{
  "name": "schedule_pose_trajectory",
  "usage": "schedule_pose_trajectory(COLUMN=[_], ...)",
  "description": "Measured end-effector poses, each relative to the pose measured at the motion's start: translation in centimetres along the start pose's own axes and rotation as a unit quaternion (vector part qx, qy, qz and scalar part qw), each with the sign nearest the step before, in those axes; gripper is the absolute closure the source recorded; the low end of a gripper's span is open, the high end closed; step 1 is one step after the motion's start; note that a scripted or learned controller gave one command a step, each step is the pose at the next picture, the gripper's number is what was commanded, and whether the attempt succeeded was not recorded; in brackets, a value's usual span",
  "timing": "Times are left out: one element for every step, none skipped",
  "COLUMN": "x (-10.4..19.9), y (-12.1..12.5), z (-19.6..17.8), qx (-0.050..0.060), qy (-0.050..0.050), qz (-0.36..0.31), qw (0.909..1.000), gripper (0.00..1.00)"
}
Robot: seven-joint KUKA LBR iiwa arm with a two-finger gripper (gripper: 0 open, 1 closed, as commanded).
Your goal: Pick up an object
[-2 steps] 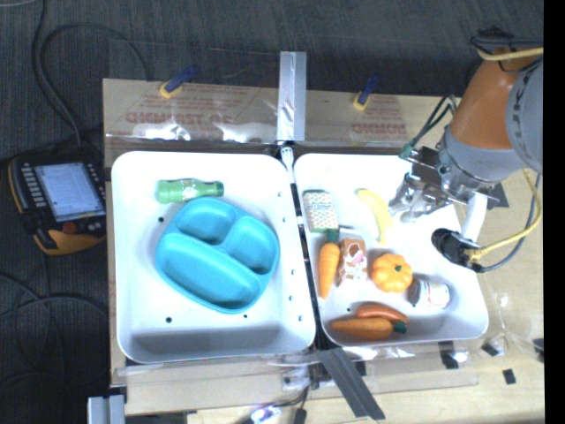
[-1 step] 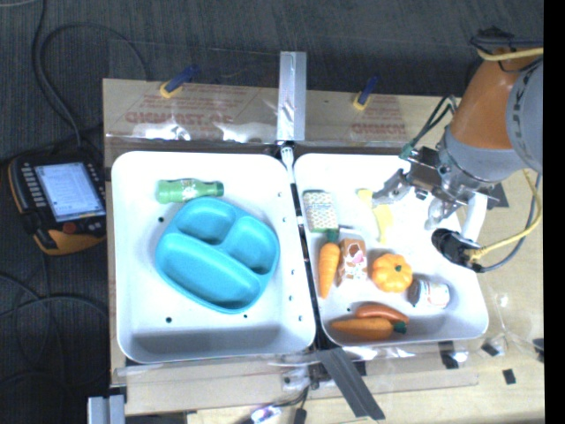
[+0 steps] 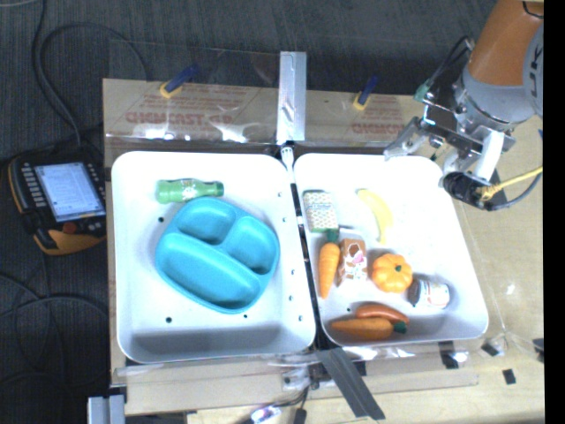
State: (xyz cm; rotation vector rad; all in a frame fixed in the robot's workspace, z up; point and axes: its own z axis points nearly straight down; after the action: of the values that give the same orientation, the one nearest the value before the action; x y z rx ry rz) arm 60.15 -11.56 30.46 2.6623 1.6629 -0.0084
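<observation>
The right bin (image 3: 459, 237) holds a patterned box (image 3: 320, 210), a yellow banana (image 3: 377, 212), a carrot (image 3: 327, 268), a small carton (image 3: 353, 259), an orange pumpkin (image 3: 391, 272), a small can (image 3: 430, 292) and a hot dog (image 3: 371, 323). My gripper (image 3: 424, 141) hangs over the bin's far right corner, above and to the right of the banana. Nothing is seen in its grasp.
In the left bin (image 3: 132, 263) lie a blue divided plate (image 3: 218, 252) and a green bottle (image 3: 189, 189). A metal divider post (image 3: 292, 95) stands behind the bins. A handheld pendant (image 3: 57, 193) lies to the left of the bench.
</observation>
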Motion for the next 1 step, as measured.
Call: schedule_pose_trajectory(x=[-3.73], y=[2.98], z=[8.44], qx=[0.001], qy=[0.0], qz=[0.004], qw=[1.0], gripper=[0.0])
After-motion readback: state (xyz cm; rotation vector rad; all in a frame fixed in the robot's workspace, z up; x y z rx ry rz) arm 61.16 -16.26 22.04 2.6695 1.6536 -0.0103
